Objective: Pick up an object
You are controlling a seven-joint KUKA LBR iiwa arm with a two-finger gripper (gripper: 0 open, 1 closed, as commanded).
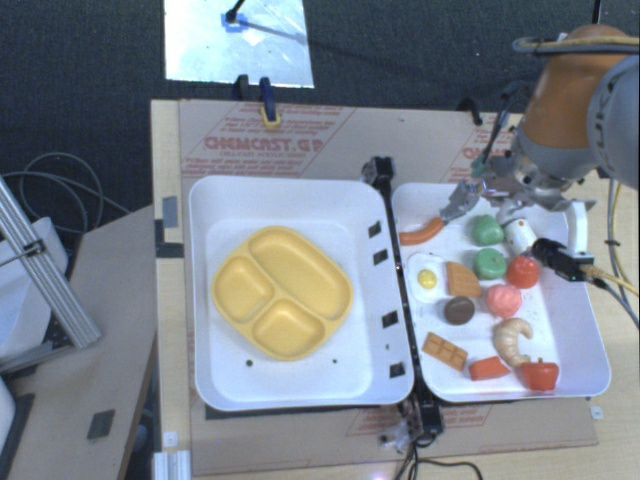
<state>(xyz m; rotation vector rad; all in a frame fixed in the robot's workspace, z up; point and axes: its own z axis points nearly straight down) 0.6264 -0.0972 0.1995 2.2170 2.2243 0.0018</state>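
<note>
The right bin [580, 318] holds several toy foods. Among them are an orange sausage [420, 232], two green pieces [487, 230] [490, 262], a fried egg [427, 278], a tan cracker [463, 280] and a brown round piece [459, 310]. There are also a pink ball [505, 299], a red tomato [523, 271], a croissant [514, 338], a waffle bar [444, 350] and a red pepper [540, 374]. My gripper [492, 204] hangs low over the bin's far end, just above the upper green piece and a small white piece [518, 234]. Nothing visibly rests in its grasp.
A yellow divided plate [283, 290] lies in the left bin [220, 208]. A black divider [392, 268] runs between the bins. My arm's orange band [570, 78] and wrist fill the upper right. A cable [610, 278] trails over the right bin's rim.
</note>
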